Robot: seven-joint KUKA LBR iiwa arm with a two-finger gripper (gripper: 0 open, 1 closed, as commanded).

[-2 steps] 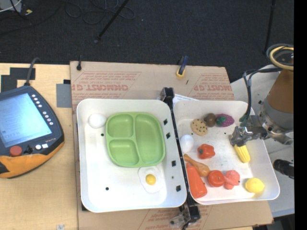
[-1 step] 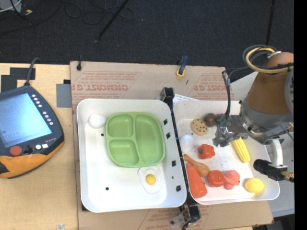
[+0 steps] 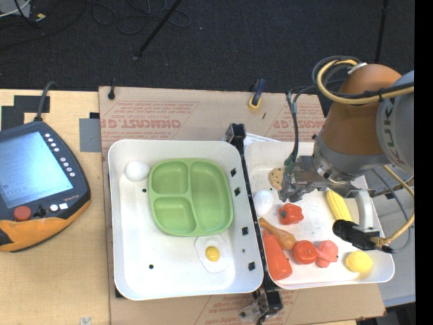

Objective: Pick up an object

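My gripper (image 3: 289, 189) hangs low over the right bin (image 3: 379, 276), near its left middle. Just below it lies a red pepper (image 3: 291, 214), a small gap apart. A tan cookie (image 3: 275, 177) sits to its upper left and a white egg (image 3: 262, 199) to its left. Nothing shows as held. Along the bin's front lie a brown drumstick (image 3: 277, 232), an orange carrot (image 3: 277, 259), a red tomato (image 3: 305, 251), a pink piece (image 3: 327, 252) and a yellow lemon (image 3: 358, 262). A corn cob (image 3: 338, 205) lies to the right of the gripper.
The left bin (image 3: 128, 263) holds a green divided plate (image 3: 190, 196), a white ball (image 3: 137, 170) at its back left and a fried egg (image 3: 212, 253) at the front. A tablet-like pendant (image 3: 37, 175) rests on the bench at far left.
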